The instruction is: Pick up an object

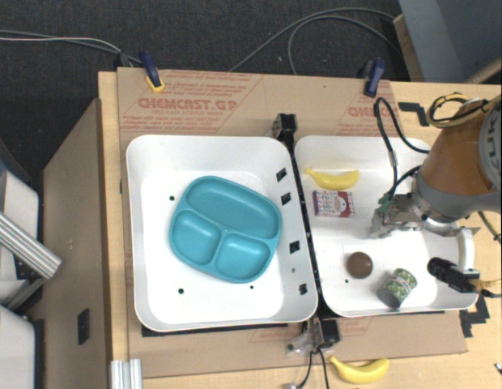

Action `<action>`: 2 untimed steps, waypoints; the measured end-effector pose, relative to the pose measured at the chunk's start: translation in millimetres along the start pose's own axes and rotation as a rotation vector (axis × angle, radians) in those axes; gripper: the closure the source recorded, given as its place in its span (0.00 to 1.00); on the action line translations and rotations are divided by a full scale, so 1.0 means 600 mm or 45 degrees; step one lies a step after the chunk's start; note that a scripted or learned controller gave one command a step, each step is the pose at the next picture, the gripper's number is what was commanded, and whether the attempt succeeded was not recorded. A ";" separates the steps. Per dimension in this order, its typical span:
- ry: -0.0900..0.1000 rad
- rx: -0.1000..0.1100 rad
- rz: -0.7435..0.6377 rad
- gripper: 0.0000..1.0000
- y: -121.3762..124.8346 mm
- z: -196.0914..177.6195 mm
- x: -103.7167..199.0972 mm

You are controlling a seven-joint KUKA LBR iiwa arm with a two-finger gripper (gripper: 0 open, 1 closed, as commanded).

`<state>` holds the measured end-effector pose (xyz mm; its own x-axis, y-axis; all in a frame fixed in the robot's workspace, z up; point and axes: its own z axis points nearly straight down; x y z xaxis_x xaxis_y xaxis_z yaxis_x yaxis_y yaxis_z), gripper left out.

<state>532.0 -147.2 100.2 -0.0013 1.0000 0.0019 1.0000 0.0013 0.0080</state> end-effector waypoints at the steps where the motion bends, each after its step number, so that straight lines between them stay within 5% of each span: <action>1: -0.005 0.003 0.002 1.00 0.002 -0.091 -0.018; 2: -0.004 0.001 -0.002 1.00 0.008 -0.188 -0.002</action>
